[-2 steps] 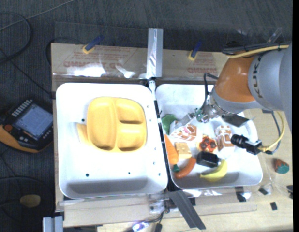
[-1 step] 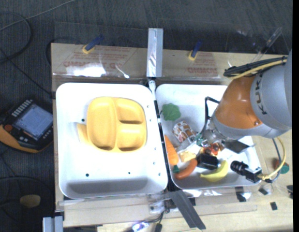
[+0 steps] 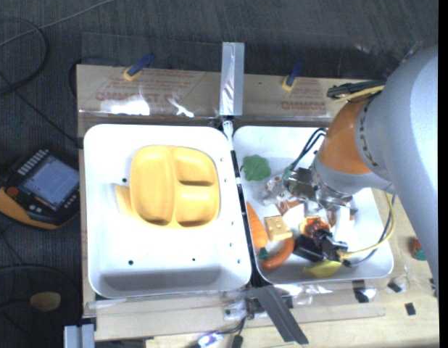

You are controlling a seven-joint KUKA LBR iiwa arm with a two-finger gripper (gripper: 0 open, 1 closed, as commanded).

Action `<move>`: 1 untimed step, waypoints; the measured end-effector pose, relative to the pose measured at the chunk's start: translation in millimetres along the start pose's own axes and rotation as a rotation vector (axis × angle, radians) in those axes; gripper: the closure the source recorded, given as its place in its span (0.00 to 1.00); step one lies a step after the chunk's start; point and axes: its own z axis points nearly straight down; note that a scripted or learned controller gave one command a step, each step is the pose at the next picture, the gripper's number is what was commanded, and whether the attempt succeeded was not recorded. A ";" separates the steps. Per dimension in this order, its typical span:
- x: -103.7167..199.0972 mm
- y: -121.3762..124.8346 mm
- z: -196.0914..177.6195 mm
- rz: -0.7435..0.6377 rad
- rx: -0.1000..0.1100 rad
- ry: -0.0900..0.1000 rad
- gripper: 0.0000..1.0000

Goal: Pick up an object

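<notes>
White bins [image 3: 166, 263]: two.
Yellow tray [image 3: 173, 185]: one, left bin.
Carrot [image 3: 256, 227]: one, right bin.
My gripper [image 3: 311, 198]: grasp, I cannot tell.

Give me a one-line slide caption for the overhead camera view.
Grey arm with its end effector over the cluttered right bin; a yellow divided tray lies in the left bin.

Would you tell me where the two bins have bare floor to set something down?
Left bin: a wide bare strip between tray and near wall. Right bin: crowded around carrot, block and gripper; only a small patch between green toy and far wall.
</notes>
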 end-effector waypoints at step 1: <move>-0.4 -0.5 -7.3 -0.001 0.005 -0.002 1.00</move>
